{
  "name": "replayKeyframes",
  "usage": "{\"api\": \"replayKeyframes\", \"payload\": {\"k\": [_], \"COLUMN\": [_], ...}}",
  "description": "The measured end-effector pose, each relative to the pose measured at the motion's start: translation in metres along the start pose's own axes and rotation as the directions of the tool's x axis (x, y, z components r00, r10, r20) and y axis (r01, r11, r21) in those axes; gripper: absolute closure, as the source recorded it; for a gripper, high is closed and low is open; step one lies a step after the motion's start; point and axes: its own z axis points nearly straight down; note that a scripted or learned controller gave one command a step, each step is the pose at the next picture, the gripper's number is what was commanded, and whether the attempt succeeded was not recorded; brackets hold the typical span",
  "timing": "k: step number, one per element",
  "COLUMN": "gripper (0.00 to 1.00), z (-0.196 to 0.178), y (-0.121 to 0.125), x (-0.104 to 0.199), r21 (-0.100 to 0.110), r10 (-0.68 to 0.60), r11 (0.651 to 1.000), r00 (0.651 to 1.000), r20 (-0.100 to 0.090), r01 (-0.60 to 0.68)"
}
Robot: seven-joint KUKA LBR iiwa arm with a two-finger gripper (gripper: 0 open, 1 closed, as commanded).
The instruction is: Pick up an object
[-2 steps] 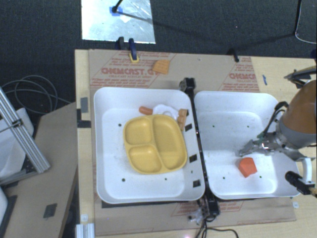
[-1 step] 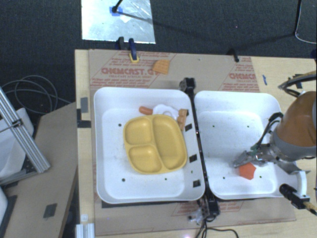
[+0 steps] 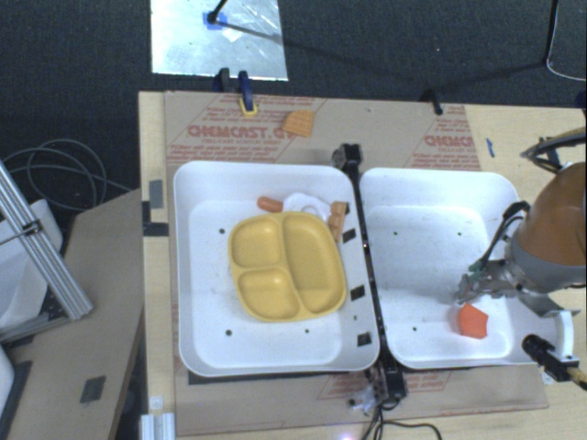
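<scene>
A dark blue-grey carpet (image 3: 83, 53) covers the floor around the bench (image 3: 404, 122), whose top is lined with brown cardboard printed in red letters. Beyond the bench's far edge a shiny metal sheet (image 3: 220, 26) lies on the carpet with a bit of blue tape (image 3: 215, 21) on it, and a thin black cable (image 3: 554, 26) loops on the carpet off the bench's far right corner. To the bench's left lie coiled grey cables (image 3: 55, 177), a tan side table (image 3: 87, 337) and a slanting aluminium rail (image 3: 37, 250).
</scene>
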Motion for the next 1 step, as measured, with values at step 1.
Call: {"api": "replayKeyframes", "payload": {"k": [1], "gripper": [1.00], "z": [-0.1053], "y": [0.0972], "x": [0.0634], "r21": [-0.013], "r10": [-0.016], "r11": [1.000], "r00": [1.000], "r20": [-0.002], "r01": [0.016]}}
